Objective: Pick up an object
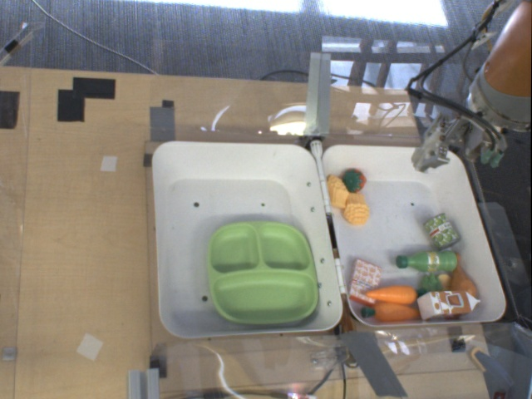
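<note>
Currently no object has been lifted; every candidate lies in the right-hand bin (416,191). Along that bin's near edge sit two orange carrots (391,295), a small white and orange carton (447,304), and a pink patterned packet (365,273) just beside them. A green bottle (429,262) lies on its side above the carrots, and a small green can (441,231) rests near the bin's right wall. Up by the divider between the bins are yellow corn pieces (347,203) touching a dark green and red item (355,179), too small to identify.

The gripper (432,150) hangs over the far right corner of this bin, well apart from all the objects, with nothing seen between its fingers. Whether they are spread or closed cannot be told from this angle. The arm's orange band (509,52) shows at the upper right.

The left-hand bin (191,181) holds a green divided plate (263,271).

Judging by this, the pick is at its start: choosing a target, descending, closing and lifting all remain.
</note>
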Action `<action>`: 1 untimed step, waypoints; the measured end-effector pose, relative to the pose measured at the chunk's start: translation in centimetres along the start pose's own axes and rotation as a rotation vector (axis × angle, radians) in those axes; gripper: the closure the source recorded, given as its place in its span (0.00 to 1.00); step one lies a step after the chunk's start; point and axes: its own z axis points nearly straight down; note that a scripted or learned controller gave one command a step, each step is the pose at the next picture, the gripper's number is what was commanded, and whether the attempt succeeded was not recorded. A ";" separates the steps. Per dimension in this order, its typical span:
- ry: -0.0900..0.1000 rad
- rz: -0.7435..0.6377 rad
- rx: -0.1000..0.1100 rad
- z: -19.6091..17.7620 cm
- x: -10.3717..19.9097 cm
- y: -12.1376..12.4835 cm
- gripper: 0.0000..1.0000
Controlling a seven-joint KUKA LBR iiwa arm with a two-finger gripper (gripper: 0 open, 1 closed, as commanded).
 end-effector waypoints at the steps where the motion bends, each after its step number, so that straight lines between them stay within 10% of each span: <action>1: 0.049 0.047 0.003 0.2 0.0 7.1 1.00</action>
